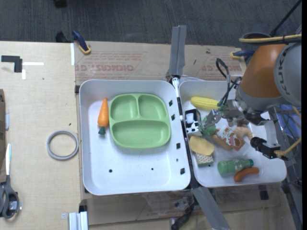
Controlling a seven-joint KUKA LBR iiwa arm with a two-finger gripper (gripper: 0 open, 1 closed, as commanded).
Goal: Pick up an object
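Note:
My gripper [217, 116] hangs low over the right bin [273, 176], reaching in from the right under the orange band of the arm. Its tip is right beside a small green object [209, 126], and I cannot tell whether they touch. A yellow corn cob [205, 102] lies just behind it. A printed snack packet [230, 139] lies to its right. Nearer the front are a yellow sandwich toy [202, 147], a green bottle [234, 166] and a red-orange sausage [246, 174]. A black and white item [192, 120] sits by the bin's left wall.
The left bin [134, 176] holds a green divided plate [140, 120] and an orange carrot [103, 115]. On the bench to the left lie a grey ring [62, 144] and scissors [8, 195]. Cables and a black connector [263, 146] hang near the arm.

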